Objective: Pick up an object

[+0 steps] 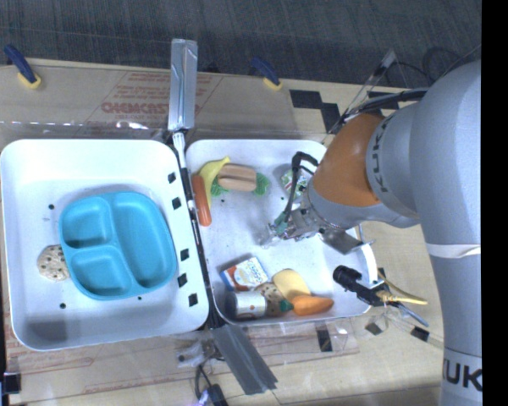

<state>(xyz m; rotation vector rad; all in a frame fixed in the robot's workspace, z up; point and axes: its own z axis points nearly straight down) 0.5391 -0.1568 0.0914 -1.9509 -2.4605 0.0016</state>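
Hot dog toy (236, 178) lies in right bin (237, 244), just up-left of gripper (281, 228); can't tell its finger state.

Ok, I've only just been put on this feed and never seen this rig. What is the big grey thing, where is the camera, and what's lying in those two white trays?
The grey machine with the orange band is a robot arm, reaching in from the right. Its gripper hangs low over the middle of the right bin; whether it holds anything is too unclear to tell. The single camera is fixed above the bench and looks down at a slant.

The left bin holds a blue divided plate with a cookie beside it. The right bin holds toy food: a hot dog and a banana at the top, a long orange piece by the left wall, and a cluster along the bottom with a small carton, a can and a carrot.
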